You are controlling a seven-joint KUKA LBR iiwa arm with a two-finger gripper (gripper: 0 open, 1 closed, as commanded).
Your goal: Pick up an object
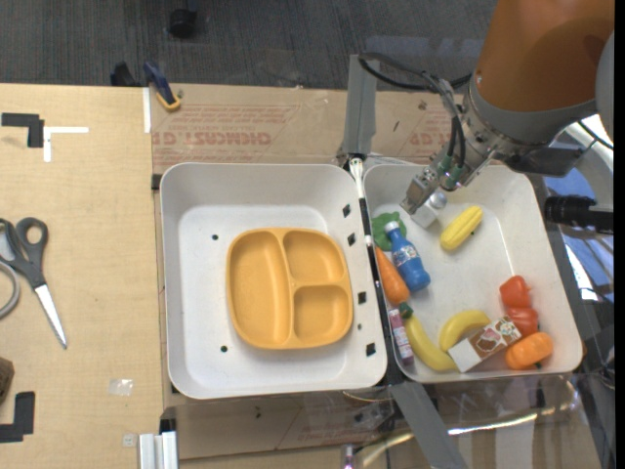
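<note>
- Yellow corn-like toy (461, 227) lies in the right bin (547, 262), toward twelve o'clock, free to grasp.
- Gripper (426, 203) hangs at its nine o'clock, just beside; we cannot tell its grip state.

Red block lettering is showing on the cardboard sheet (256, 125) lying behind the two bins, but it is running upside down and mirrored from this camera, so only scattered letter shapes are coming through and no whole word is reading cleanly. The blue bottle (405, 259) in the right bin (547, 225) is wearing a label and the small brown-and-white packet (485, 344) near the front is carrying printed artwork, yet both are looking too small and blurred to make out any name or number.
</note>
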